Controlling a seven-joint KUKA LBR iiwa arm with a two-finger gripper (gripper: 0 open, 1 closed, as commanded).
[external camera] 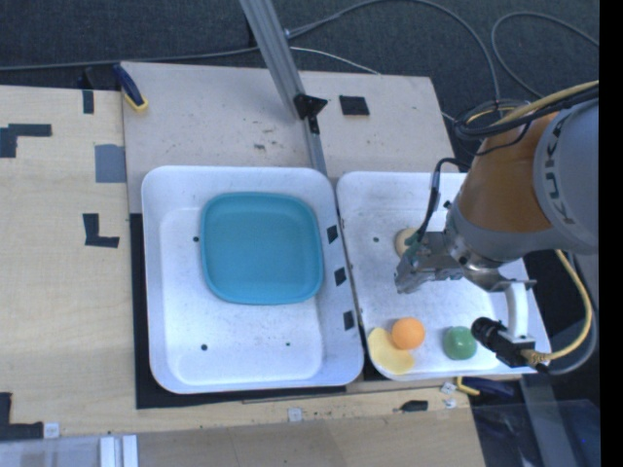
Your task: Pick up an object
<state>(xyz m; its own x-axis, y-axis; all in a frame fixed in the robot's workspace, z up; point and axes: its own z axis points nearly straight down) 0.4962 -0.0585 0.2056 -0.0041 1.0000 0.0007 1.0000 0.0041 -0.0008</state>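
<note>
In the right bin (375,202), an orange ball (408,334) rests near the front edge on a pale yellow piece (386,355). A green object (458,342) lies just right of the ball. A small cream object (402,240) peeks out at the gripper's upper left. My gripper (411,271) hangs low over the middle of the right bin, above and behind the ball. The arm's grey body and orange band cover the bin's right part.
The left bin (170,358) holds a square teal plate (261,247). A metal pole (282,61) slants from the top down to the gap between the bins. Cables loop at the upper right and a black fitting (494,340) sits by the green object.
</note>
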